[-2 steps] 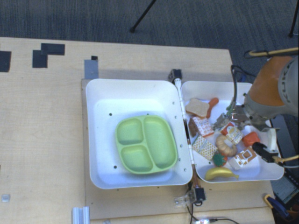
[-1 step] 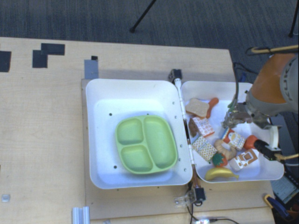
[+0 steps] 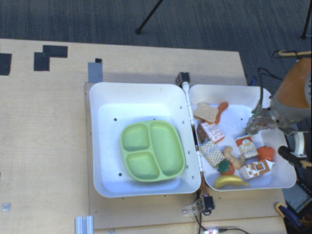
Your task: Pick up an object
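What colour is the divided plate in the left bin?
Light green. The divided plate shows best in the camera view, lying in the left bin.

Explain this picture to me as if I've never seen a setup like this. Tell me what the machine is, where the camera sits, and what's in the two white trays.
The picture is taken from one fixed camera above a wooden bench, looking down at a slant. The grey and orange shape at the right is a robot arm. Its gripper, a two-finger claw for picking things up, hangs over the right bin; whether it holds anything cannot be told here. That bin holds small toy foods: a bread slice, a banana, a strawberry and little printed cartons. The left bin holds a green divided plate with three compartments.
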### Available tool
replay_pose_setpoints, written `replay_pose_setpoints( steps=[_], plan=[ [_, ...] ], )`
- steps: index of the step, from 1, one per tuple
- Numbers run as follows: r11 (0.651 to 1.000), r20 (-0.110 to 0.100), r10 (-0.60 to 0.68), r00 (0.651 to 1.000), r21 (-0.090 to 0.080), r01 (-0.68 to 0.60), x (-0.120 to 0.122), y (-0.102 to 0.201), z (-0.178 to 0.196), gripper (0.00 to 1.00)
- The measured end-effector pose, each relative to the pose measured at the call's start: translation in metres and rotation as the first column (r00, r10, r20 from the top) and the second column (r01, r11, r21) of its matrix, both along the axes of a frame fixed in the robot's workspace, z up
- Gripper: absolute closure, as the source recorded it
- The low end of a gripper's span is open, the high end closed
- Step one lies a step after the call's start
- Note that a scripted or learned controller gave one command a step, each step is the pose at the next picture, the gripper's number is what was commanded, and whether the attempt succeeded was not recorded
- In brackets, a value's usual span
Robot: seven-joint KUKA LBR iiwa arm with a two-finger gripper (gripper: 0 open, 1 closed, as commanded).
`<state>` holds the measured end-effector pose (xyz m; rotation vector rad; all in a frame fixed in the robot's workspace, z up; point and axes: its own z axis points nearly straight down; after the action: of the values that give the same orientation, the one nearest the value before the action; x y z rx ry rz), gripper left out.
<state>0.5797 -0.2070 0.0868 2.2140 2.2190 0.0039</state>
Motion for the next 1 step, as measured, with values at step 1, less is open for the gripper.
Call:
replay_pose_setpoints(
  steps=[1],
  plan=[
    [1.0,-0.003,0.003,1.0,0.006,-0.003,0.0001,0.0033,-0.001,0.0]
  ],
)
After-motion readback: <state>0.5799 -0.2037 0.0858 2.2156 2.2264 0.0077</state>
